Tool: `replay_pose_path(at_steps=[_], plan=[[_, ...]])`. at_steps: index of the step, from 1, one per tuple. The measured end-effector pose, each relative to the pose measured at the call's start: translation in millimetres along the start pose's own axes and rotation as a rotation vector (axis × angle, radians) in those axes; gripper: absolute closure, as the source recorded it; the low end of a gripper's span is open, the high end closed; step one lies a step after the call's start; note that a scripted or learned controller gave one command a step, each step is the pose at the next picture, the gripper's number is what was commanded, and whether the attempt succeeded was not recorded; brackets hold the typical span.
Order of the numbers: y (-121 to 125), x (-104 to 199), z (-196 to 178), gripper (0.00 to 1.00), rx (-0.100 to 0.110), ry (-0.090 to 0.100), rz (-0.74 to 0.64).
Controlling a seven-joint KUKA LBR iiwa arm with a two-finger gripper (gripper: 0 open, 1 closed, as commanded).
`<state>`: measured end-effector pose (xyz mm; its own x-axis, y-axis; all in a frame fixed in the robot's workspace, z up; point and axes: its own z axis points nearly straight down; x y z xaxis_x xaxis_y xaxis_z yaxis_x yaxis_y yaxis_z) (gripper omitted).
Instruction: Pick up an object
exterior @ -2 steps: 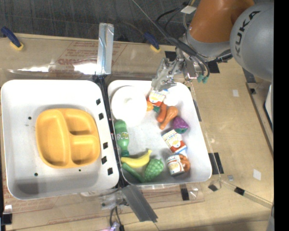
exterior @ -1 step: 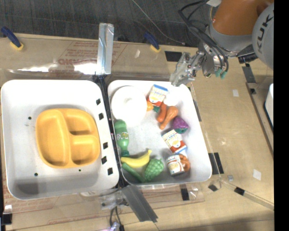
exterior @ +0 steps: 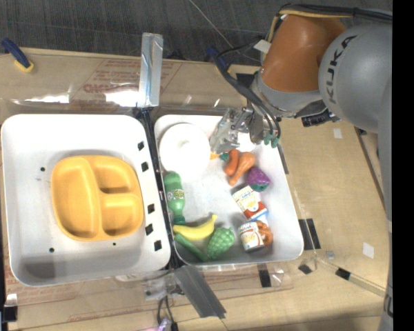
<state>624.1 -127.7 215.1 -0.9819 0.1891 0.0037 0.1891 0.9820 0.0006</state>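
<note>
I'm seeing the arm (exterior: 331, 54) reaching in from the right, with the pincer (exterior: 229, 133) hanging over the far edge of the right bin (exterior: 290, 212), just above the carrot (exterior: 239, 165) and beside the white plate (exterior: 185, 147). I can't tell if the pincer is wide or narrow; the metal parts are blurring together at this angle, and I'm not seeing anything clearly gripped.

Right bin contents, as I'm reading them:
- white plate sitting in the far-left corner
- carrot lying just beside the plate's right edge, tilted, nearest item to the pincer
- purple piece (exterior: 259, 178), maybe an eggplant, touching or nearly touching the carrot on its right
- small carton (exterior: 246, 200) with an orange label, lying near the middle right
- a can (exterior: 252, 236) with a red and white label, near the front right corner; something blue is sitting between it and the carton, and I can't identify it
- green bottle (exterior: 173, 198) lying along the left wall
- banana (exterior: 195, 229) lying at the front, its end touching the bottle's lower end
- green bumpy item (exterior: 220, 243) tucked against the banana at the front wall

The left bin (exterior: 27, 247) is holding a yellow divided tray (exterior: 96, 197), sitting about centre.

Both bins are resting side by side on the cardboard-covered counter (exterior: 345, 205).
</note>
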Motion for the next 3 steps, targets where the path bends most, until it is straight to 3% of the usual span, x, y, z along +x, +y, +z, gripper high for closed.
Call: replay_pose_path(at_steps=[1,2,3], plan=[[-43,-29,-77,1.0,0.002,-0.012,0.105],[28,6,-39,1.0,0.0,-0.003,-0.023],[-21,-30,-100,1.0,0.002,-0.008,0.111]])
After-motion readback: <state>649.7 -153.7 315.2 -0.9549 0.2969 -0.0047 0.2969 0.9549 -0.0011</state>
